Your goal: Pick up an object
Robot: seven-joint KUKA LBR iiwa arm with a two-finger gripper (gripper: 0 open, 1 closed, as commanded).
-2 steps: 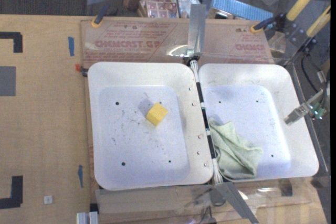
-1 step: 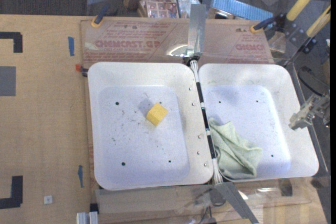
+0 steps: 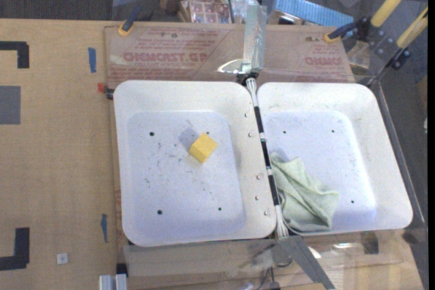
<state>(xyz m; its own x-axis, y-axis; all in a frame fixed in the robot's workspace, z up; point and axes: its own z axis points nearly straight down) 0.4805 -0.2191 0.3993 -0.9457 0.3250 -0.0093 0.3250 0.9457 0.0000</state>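
A small yellow block (image 3: pixel 202 147) lies near the middle of the left white bin (image 3: pixel 136 214). A crumpled pale green cloth (image 3: pixel 304 195) lies in the right white bin (image 3: pixel 380 146), against its near left corner by the divider between the bins.
The two bins sit side by side on a wooden bench (image 3: pixel 47 166). A cardboard sheet (image 3: pixel 177 54) with yellow clamps lies behind them. Clutter of boxes and yellow bars stands at the back and upper right. A cable (image 3: pixel 262 139) runs along the seam between the bins.
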